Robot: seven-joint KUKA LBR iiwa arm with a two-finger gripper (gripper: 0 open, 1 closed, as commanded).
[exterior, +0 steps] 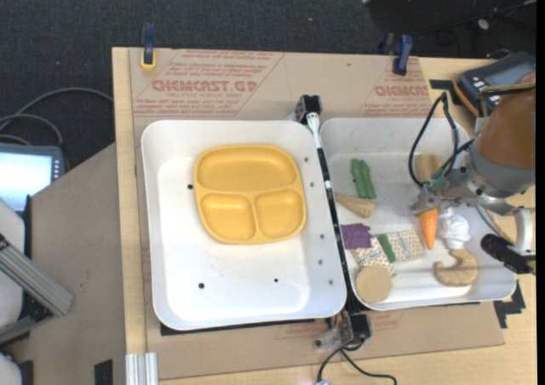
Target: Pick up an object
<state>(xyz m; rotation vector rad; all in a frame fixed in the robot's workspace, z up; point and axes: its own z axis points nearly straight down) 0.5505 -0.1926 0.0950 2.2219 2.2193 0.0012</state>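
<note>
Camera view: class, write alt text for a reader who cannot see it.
A grey robot arm reaches from the right over the right white bin, which holds toy food including a carrot and a green pod. The left white bin holds a yellow divided plate.

A robotics lab: clamped board (pixel 255 77) (printed), loose cables (pixel 51 111).

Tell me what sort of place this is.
Probably a robotics lab test bench: two white bins clamped onto a protective board, toy food such as a carrot, and loose cables around the arm.
</note>
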